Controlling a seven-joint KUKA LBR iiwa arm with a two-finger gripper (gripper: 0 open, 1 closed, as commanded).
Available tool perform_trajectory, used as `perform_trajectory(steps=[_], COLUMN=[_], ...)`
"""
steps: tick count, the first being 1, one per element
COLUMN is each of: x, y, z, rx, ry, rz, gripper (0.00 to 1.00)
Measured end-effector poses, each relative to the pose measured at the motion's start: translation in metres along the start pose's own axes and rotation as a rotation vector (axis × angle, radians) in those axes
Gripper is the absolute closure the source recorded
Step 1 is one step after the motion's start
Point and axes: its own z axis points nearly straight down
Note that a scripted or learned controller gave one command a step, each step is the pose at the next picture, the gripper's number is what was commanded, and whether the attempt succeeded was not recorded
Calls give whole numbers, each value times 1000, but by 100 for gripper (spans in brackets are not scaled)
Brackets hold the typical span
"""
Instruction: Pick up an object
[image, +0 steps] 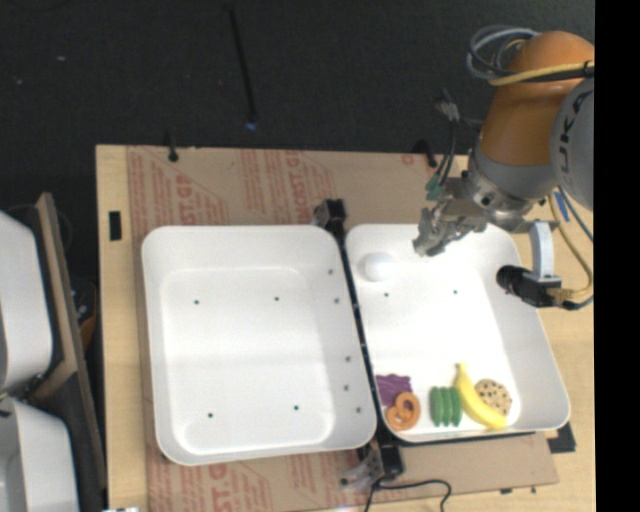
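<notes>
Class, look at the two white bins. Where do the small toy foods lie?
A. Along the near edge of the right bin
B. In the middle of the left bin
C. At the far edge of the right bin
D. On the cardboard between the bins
A: the banana, cookie, green item and orange ring sit along the near edge of the right bin.

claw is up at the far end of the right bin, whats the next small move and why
Probably carry the claw toward the near edge of the right bin, since the toys sit in a row there: purple piece, orange ring, green piece, banana, cookie. It hangs over bare floor now.
</notes>
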Motion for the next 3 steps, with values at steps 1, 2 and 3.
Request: perform_trajectory(steps=[1,2,3], x=[55,115,157], y=[-2,-1,0], z=[15,27,23], rx=[1,1,0], ry=[0,0,0], rz=[-1,-1,0], gripper=[100,100,100])
